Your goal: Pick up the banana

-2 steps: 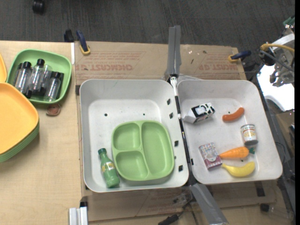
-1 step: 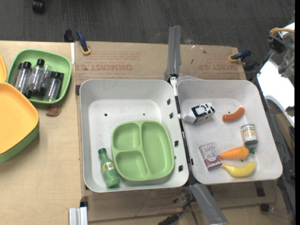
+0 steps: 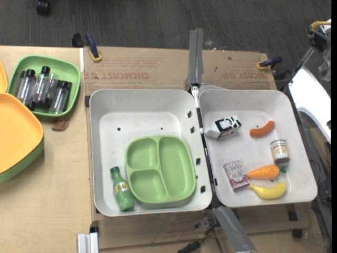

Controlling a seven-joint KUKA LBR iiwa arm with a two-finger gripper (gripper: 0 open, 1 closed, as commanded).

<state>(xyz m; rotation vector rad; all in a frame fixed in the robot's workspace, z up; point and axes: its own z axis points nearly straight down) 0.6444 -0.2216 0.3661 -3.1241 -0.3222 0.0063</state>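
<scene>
The yellow banana (image 3: 269,190) lies on its side in the right white bin (image 3: 295,112), close to that bin's front right corner. An orange carrot (image 3: 263,172) lies just behind it, almost touching. Nothing covers the banana.
The right bin also holds a pink packet (image 3: 236,174), a small can (image 3: 279,151), an orange sausage (image 3: 262,129) and a black-and-white carton (image 3: 226,126). The left bin (image 3: 105,120) holds a green divided tray (image 3: 159,168) and a green bottle (image 3: 121,189). A green dish of bottles (image 3: 45,86) and yellow plates (image 3: 16,136) sit at far left.
</scene>
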